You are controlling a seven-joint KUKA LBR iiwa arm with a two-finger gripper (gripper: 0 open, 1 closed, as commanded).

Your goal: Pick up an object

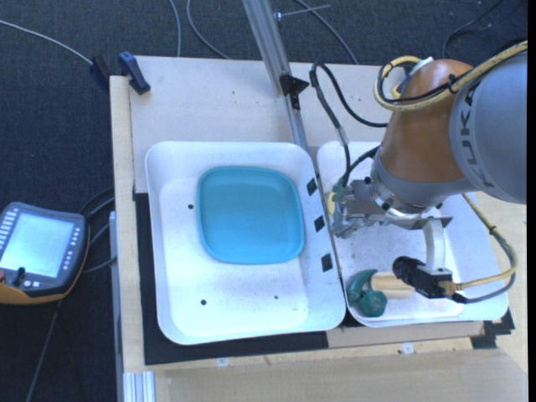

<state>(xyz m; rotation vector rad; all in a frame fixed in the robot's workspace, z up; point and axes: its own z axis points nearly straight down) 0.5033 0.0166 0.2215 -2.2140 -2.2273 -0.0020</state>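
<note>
Arm (444, 132) over right bin (481, 304) on the desk | I can't tell the state of the jaws (347, 216), low near the bin's left wall | green-headed brush (373, 290) lies at near edge | blue plate (249, 214) in left bin (180, 308)

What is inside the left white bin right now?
A blue square plate lies in the left bin. Whatever is beneath the plate is covered.

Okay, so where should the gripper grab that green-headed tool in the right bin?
Likely the pale handle of the green-headed tool, coming straight down: it lies flat and looks slimmer than the head, which sits against the right bin's front wall.
</note>
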